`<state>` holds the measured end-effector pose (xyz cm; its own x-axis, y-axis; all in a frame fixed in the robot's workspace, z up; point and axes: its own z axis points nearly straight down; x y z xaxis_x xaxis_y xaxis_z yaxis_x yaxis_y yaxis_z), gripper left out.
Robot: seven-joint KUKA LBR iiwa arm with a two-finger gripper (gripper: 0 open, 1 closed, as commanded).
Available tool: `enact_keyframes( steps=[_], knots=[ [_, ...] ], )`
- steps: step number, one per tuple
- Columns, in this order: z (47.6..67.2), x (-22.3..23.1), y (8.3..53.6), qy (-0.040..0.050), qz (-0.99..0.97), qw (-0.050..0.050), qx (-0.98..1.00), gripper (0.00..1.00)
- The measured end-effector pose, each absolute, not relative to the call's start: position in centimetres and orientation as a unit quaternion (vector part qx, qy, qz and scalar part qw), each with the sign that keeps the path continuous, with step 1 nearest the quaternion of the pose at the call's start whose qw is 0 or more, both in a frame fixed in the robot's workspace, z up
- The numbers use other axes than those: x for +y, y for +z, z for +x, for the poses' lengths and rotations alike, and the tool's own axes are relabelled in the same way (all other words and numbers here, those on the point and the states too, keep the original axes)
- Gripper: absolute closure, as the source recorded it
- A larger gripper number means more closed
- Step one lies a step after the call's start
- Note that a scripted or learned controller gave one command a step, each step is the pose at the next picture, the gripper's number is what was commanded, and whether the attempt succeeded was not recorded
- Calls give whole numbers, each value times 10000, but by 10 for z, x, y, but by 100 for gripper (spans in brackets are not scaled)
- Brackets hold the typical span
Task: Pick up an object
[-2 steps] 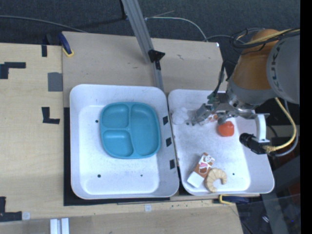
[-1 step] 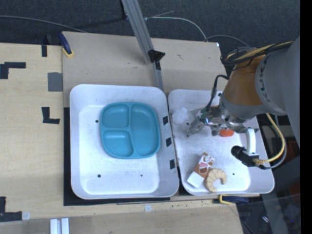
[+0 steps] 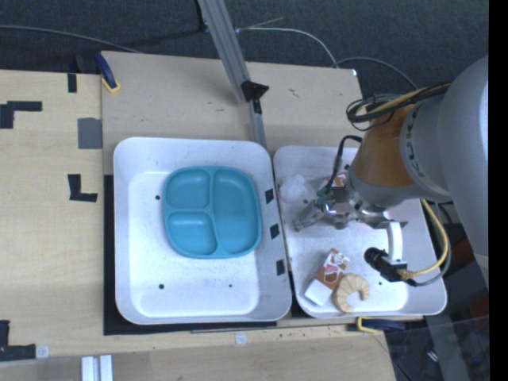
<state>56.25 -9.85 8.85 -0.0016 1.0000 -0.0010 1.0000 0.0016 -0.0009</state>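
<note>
My gripper point(image 3: 305, 215) reaches into the right bin point(image 3: 313, 161) from the right, its metal fingers pointing left over the bin's middle. Nothing shows between them. Just above the fingers lies a small clear crumpled object point(image 3: 293, 186). In the bin's near part rest a tan croissant-shaped toy point(image 3: 350, 290), a small brown-and-red packet point(image 3: 332, 268) and a white block point(image 3: 316, 294). The arm's orange band point(image 3: 381, 161) and grey wrist cover the bin's right side.
The left bin point(image 3: 135, 213) holds a blue divided plate point(image 3: 212, 211). A grey metal pole point(image 3: 230, 46) slants down from the top to the gap between the bins. Cables point(image 3: 381, 105) loop by the arm, and a yellow cable point(image 3: 432, 252) hangs by the right bin's edge.
</note>
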Motion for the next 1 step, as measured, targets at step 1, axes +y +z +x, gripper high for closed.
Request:
enact_keyframes(
  steps=[1],
  knots=[
    [562, -98, 99, -6, 7062, -8, 7080, 100]
  ],
)
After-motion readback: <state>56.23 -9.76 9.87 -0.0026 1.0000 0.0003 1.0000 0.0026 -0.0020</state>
